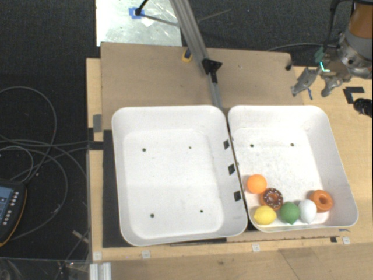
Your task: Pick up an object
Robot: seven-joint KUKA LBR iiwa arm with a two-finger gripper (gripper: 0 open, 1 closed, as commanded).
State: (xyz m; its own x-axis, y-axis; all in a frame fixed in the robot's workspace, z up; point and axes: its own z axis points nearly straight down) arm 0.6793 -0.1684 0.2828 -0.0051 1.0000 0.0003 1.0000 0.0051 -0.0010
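Several small objects lie along the near edge of the right bin (317, 121): an orange ball (256, 184), a brown sprinkled donut (272, 198), a yellow lemon (264, 215), a green ball (289, 213), a white egg (307, 210) and an orange ring (322, 200). My gripper (316, 88) hangs beyond the far right corner of that bin, well away from the objects. Its two grey fingers are spread apart with nothing between them.
The left bin (125, 127) sits beside the right one, joined by black clips (231, 168). A grey camera pole (192, 28) slants across the bench behind the bins. Cables and a pendant (9, 209) lie on the floor at the left.
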